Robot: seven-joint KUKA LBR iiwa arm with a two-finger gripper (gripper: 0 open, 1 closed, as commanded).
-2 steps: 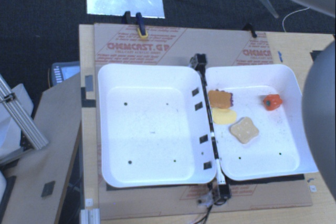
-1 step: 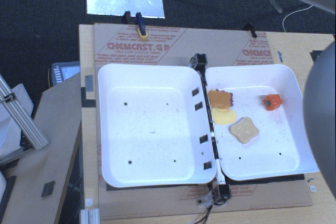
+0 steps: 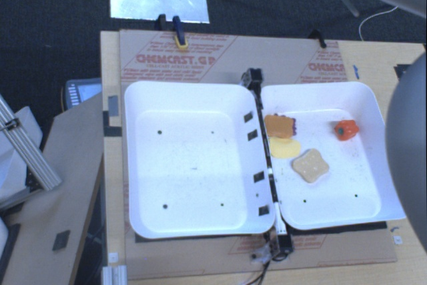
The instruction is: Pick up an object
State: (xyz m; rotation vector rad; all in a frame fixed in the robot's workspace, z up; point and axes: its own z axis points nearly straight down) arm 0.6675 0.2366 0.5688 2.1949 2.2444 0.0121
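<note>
two white bins sit side by side; the left bin (image 3: 190, 160) holds nothing to grasp. the right bin (image 3: 363, 203) holds an orange-brown block (image 3: 279, 125), yellow disc (image 3: 285, 148), tan toast piece (image 3: 310, 165) and red pepper (image 3: 345, 130). the pepper sits well apart from the others, likely the cleanest target for a straight descent.

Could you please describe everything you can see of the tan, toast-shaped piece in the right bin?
The toast-shaped piece is a pale tan, flat slab with rounded, lobed corners, like toy bread. It lies flat on the floor of the right bin, turned at a slant, near the middle. Its upper-left corner meets or nearly meets the yellow disc; which one is unclear. Nothing else touches it.
</note>
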